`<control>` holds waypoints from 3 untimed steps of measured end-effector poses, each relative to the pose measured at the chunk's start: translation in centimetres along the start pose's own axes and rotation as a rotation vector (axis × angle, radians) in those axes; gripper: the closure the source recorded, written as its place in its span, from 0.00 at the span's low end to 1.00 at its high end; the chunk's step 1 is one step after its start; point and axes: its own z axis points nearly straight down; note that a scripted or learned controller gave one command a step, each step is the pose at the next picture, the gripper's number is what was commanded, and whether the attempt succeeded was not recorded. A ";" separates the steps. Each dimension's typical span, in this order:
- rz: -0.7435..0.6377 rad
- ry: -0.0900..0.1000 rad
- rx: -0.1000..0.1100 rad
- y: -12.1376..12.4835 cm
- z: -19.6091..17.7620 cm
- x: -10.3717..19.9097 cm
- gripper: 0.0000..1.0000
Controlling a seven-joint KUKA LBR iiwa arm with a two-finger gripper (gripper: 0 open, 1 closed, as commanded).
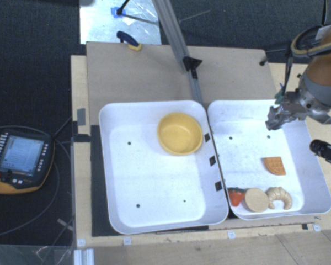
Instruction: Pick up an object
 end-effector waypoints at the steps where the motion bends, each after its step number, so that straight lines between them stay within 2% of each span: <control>1: -0.004 0.002 0.003 -1.3 -0.3 6.0 1.00; 3: -0.004 0.002 0.003 -4.7 -1.3 15.9 1.00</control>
